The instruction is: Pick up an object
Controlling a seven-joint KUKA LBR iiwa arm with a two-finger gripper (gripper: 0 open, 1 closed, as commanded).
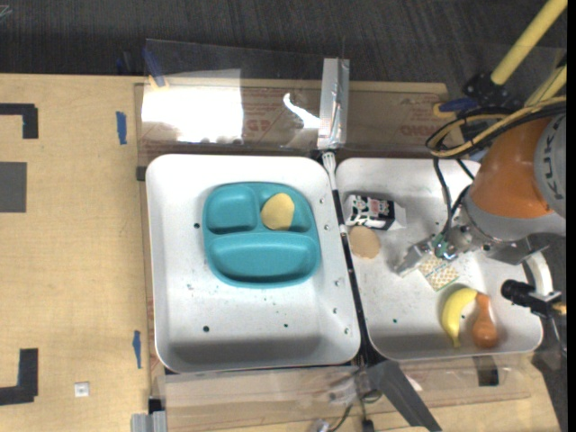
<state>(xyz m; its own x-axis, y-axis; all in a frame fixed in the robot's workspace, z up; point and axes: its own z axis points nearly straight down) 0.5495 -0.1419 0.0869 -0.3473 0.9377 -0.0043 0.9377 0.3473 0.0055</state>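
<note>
Two white bins sit side by side on the bench, and in the right bin (396, 327) a banana (457, 311) lies against an orange carrot-like piece (484, 322) near the front right corner. Just behind them the claw (441, 248) hangs low over a patterned scrap (438, 274); whether it is open or closed I cannot tell. This looks like the approach step, so next it must settle over one object and close.

Bright, even overhead light washes my workspace, and the white left bin (171, 322) comes close to blowing out. Harsh glare flares off the clear plastic sheet (193, 106) behind the bins. Shadows are soft and short. My arm (517, 183) looks slightly blurred at right; the rest is in reasonable focus.
</note>
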